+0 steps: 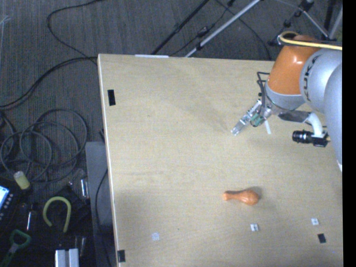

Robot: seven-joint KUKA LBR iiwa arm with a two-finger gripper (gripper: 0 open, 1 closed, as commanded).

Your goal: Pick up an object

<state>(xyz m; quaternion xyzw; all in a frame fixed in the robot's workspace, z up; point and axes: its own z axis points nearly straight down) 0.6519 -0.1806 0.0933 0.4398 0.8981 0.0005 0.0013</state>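
Observation:
An orange, pear-shaped object [243,196] lies on its side on the light wooden bench top [167,149], in the lower right part, its narrow end pointing left. My gripper [251,130] hangs at the right side of the bench, well above the orange object in the image and apart from it. Its two fingers are spread: a pale translucent finger [238,128] points down-left and a short white one [267,128] points down-right. Nothing is between them. The orange wrist band [289,71] and grey arm come in from the right.
Small square markers [254,227] and black tags [112,97] lie flat on the bench. The bench's left edge [104,149] drops to a carpeted floor with cables [44,143] and tools. Tripod legs [233,15] stand beyond the far edge.

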